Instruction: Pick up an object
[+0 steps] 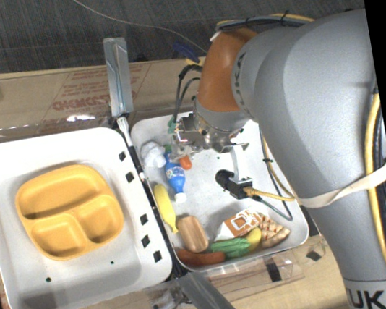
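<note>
Looks like the reach-in step: the arm [300,95] is bent over the right bin [269,174] and the end effector [189,137] hangs low over that bin's upper left part, right by the small blue-and-white bottle [175,176] and a bit of crumpled white stuff [152,153]. There's a small orange-red piece [184,163] just beside the bottle too. From this angle the wrist hides the tip, so I can't tell how it's set, and I don't see anything gripped.

Rest of the candidates sit lower in the same bin: a banana [163,205] along the left wall, a brown bread-roll-looking thing [191,232], a sausage [199,258] and a green vegetable [232,247] on the bottom edge, plus a waffle-ish toy [260,227]. The left bin [8,276] just has the yellow divided tray [69,210].

My guess for the next move: drop straight onto the bottle and close, then lift. It's crowded there, so the neighbours could get nudged or the bottle could roll.
</note>
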Robot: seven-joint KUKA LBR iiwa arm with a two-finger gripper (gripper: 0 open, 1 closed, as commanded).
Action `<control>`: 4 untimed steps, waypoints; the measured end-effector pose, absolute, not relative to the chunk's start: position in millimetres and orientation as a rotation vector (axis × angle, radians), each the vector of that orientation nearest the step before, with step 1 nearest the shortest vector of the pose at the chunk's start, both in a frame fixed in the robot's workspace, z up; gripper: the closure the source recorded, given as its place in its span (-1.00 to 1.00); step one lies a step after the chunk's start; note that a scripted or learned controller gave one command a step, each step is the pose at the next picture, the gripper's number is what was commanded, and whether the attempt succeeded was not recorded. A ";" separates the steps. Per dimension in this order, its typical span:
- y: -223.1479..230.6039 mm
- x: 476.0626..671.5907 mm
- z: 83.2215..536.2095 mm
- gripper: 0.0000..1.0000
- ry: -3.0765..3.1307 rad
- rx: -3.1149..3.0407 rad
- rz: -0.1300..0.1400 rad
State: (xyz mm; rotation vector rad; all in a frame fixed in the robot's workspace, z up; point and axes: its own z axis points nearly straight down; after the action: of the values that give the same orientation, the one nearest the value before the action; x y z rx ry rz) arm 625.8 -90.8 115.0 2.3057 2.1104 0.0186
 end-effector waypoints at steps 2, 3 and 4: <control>-67.8 595.1 242.6 1.00 1.661 2.668 -0.002; -73.3 559.5 224.5 1.00 1.601 2.707 -0.009; -104.4 535.1 245.7 1.00 1.683 2.658 -0.005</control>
State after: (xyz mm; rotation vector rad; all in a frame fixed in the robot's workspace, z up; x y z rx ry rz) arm 535.1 -104.4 245.7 2.6576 1.6827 -0.0051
